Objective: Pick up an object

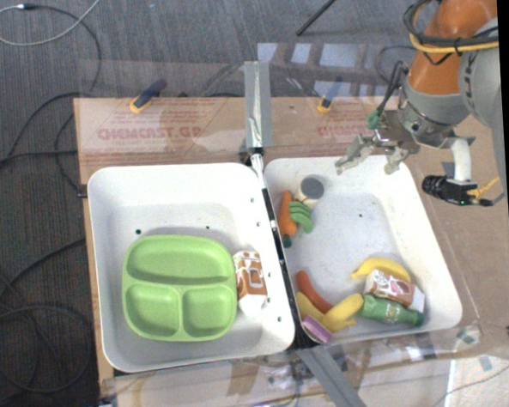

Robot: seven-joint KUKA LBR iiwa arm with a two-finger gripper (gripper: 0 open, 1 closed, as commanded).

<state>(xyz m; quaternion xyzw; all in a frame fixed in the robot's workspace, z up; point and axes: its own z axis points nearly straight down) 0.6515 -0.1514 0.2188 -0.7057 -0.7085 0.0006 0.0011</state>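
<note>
My gripper [373,157] hangs above the far rim of the right bin [428,222], fingers spread open with nothing between them. Below it in that bin lie a grey disc [311,187], a carrot with a green toy [291,215] near the left wall, and at the near end a red sausage [311,290], two bananas [343,312], a small carton [391,285], a green bottle [390,312] and a purple item [315,329]. All of these lie apart from the gripper.
The left bin [108,199] holds a green divided plate [180,286] and a white and orange packet [251,280] against its right wall. A metal divider [253,112] runs between the bins at the back. Cardboard [164,126] lies behind them.
</note>
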